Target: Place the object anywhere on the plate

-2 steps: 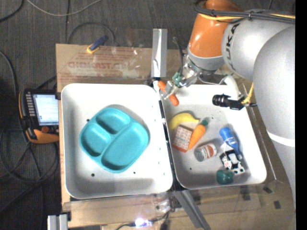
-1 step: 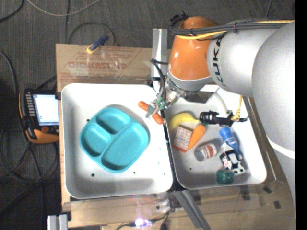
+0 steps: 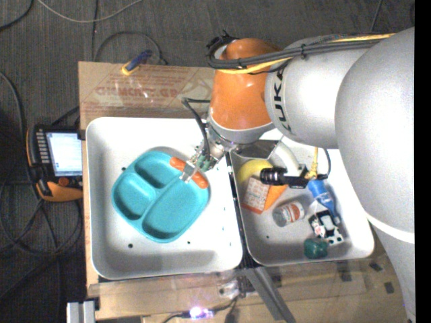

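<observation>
- Gripper (image 3: pixel 195 167) hangs over the teal plate's (image 3: pixel 161 197) upper right rim, its fingers closed on a small orange carrot-like object (image 3: pixel 182 165) that lies across the rim.
- One plate, three compartments, sits in the left bin (image 3: pixel 101 247).
- Two white bins; the right bin (image 3: pixel 357 247) holds several items, including one yellow fruit (image 3: pixel 250 170) and one blue bottle (image 3: pixel 320 192).

The bench (image 3: pixel 135 89) bears two white bins (image 3: pixel 108 247) side by side.
</observation>
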Robot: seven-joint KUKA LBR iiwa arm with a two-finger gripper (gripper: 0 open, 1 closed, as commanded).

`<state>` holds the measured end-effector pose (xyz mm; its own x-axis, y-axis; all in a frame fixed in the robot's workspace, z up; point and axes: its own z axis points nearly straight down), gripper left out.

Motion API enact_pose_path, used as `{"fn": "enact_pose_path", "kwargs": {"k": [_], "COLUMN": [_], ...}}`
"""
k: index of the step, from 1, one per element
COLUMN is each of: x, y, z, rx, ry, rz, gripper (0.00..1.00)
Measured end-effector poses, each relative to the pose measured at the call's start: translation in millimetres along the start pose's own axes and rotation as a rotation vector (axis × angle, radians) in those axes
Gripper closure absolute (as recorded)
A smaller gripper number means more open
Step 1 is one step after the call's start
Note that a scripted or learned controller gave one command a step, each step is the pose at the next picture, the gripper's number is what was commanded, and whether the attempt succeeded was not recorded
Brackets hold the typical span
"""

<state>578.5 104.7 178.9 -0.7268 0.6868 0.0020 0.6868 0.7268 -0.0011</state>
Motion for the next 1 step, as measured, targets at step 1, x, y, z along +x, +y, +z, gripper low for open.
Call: {"fn": "enact_pose_path", "kwargs": {"k": [1], "x": [-0.4], "y": [-0.3], "z": [0.0], "rx": [0.0], "ry": [0.0], "rz": [0.001], "gripper": [0.0]}}
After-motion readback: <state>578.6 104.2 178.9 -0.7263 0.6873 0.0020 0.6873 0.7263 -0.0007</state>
